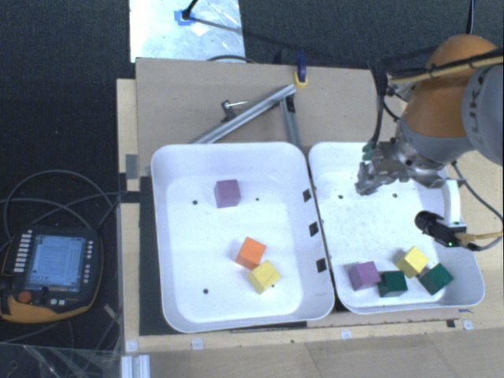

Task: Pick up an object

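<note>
Camera view: tool (368,181), whether open or closed I cannot tell, hovers above the right bin (472,294); purple cube (364,274) looks light, rigid, graspable across flat sides.

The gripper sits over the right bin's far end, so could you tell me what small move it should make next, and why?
Probably travel toward the bin's near edge. The gripper hovers over bare floor of the right bin, while the purple block, green block and yellow block cluster there.
</note>
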You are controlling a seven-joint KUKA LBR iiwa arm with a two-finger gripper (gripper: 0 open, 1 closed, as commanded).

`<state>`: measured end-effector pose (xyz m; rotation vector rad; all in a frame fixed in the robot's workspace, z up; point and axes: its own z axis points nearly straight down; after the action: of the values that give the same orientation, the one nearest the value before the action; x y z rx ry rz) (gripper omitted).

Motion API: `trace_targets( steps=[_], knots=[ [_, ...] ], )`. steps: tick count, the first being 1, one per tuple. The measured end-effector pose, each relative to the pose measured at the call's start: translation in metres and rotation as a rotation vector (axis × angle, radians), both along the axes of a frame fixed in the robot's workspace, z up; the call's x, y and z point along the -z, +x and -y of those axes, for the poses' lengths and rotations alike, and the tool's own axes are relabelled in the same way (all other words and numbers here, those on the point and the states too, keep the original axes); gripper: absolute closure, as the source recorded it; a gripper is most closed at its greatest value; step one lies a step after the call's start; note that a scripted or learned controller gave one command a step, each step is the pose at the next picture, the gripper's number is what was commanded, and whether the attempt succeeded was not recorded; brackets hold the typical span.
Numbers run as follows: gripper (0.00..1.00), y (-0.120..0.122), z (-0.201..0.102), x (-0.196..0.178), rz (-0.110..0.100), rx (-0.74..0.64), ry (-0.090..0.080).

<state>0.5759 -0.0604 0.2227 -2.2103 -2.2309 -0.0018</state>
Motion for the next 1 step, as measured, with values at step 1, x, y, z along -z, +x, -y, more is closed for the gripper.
trace_targets(
  steps=[1],
  knots=[
    [1.0,-0.005,-0.0476,-0.0092,0.002,-0.001,0.001]
  ],
)
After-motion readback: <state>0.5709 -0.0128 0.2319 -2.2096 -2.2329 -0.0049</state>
